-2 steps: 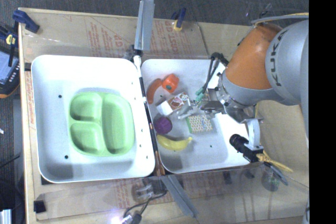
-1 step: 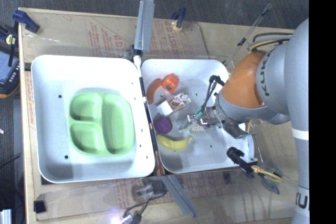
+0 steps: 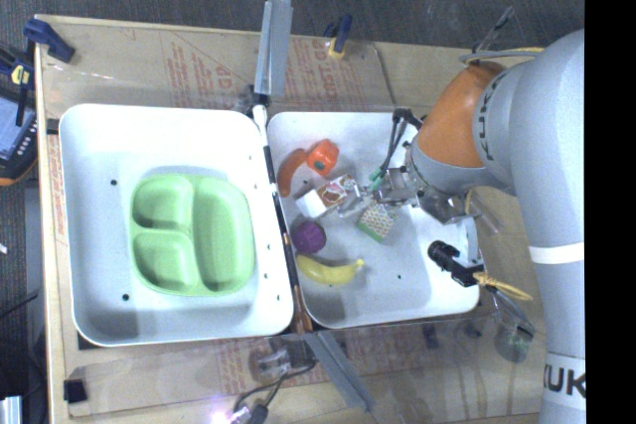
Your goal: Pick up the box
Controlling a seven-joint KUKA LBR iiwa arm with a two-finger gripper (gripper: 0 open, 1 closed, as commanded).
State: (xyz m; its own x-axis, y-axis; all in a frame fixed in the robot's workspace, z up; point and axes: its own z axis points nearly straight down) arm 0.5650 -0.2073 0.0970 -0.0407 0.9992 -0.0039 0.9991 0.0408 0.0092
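Observation:
In the right bin (image 3: 417,298), a small white box (image 3: 311,204) lies near the left wall, between an orange object and a purple one. My gripper (image 3: 340,193) reaches in from the right, low over the bin's middle, and its tip sits right beside the box's right edge. Whether it touches the box is unclear. The grey wrist with its orange band (image 3: 452,129) hangs over the bin's right side.
An orange object (image 3: 310,161) lies above the box, a purple ball (image 3: 308,235) and a yellow banana (image 3: 331,269) below it. A green-white checkered item (image 3: 377,222) sits under the gripper body. The left bin (image 3: 89,139) holds a green divided tray (image 3: 191,233).

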